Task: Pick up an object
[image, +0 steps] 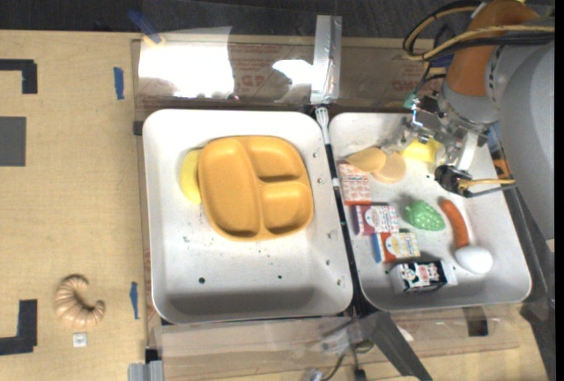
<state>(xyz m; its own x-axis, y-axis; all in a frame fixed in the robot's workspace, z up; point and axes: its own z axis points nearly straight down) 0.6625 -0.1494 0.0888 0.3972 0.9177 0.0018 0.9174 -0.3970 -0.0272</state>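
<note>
- The arm (515, 97) comes in from the right, and its gripper (434, 139) hangs over the far right corner of the right bin (515, 278).
- Whether the gripper is open or closed cannot be told: its tip is lost in a tangle of metal parts and cables.
- Nothing can be seen held in it.
- Just beside the tip lies a yellow item (421, 152), partly covered by the gripper, so its shape and heading are hard to make out.
- Touching it on the left are two tan rounded pieces (374, 163), overlapping each other.
- An orange-red sausage shape (456, 222) lies with its long axis running from the far side toward the near side, tilted slightly right.
- Next to it sits a green bumpy piece (424, 216), long axis slanting from far left to near right.
- A white egg shape (476, 261) rests near the sausage's near end.
- A row of small cartons (374, 219) runs down the bin's left side, ending in a black-and-white carton (419, 274); the print is too small to read.
- In the left bin (167, 282) an orange divided tray (256, 185) lies over a yellow thing (188, 175), which peeks out at its left edge.
- A curled tan pastry shape (79, 300) lies on the tabletop (62, 194), well apart from both bins.
</note>
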